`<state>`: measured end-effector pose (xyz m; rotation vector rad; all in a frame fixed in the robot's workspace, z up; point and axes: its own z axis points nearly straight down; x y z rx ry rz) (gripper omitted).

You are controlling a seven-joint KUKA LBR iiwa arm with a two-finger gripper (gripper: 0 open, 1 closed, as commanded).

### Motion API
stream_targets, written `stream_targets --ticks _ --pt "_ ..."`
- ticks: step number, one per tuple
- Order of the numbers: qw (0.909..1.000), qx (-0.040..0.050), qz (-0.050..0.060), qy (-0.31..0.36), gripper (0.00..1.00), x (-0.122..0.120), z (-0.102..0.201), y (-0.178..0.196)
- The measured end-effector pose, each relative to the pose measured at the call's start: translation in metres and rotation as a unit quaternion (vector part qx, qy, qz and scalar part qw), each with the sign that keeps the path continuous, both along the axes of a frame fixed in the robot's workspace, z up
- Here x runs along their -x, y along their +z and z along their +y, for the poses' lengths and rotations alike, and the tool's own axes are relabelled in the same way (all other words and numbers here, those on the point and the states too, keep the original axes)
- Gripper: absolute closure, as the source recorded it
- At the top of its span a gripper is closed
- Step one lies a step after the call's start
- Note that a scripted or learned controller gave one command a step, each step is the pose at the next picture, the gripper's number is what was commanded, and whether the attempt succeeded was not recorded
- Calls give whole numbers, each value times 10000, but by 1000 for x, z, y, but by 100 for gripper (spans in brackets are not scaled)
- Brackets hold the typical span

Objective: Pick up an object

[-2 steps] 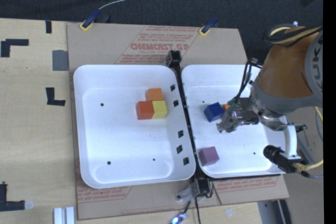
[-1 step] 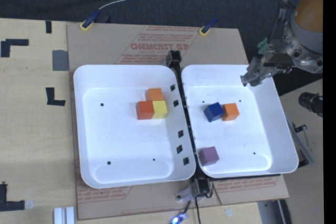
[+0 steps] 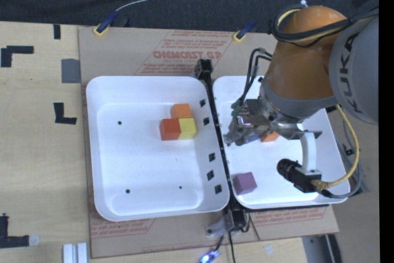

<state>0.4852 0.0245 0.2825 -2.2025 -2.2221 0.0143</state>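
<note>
My gripper (image 3: 241, 130) hangs over the left part of the right bin (image 3: 280, 194), under the arm's big orange band. An orange block (image 3: 269, 137) peeks out just right of it, mostly hidden by the wrist; whether it touches the gripper I cannot tell. A purple cube (image 3: 245, 182) lies in the right bin's near left corner, apart from the gripper. In the left bin (image 3: 123, 132) an orange block (image 3: 181, 111), a red cube (image 3: 169, 129) and a yellow cube (image 3: 187, 127) sit packed together.
A black clip strip (image 3: 209, 132) runs along the wall between the two bins. A black cable and connector (image 3: 295, 174) hang off the arm over the right bin's near side. Cardboard (image 3: 178, 52) lies under both bins.
</note>
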Motion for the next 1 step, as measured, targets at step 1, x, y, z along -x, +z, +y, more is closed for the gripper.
stream_targets --ticks 1 --pt "10000 10 -31 -5 100 -18 73 -58"
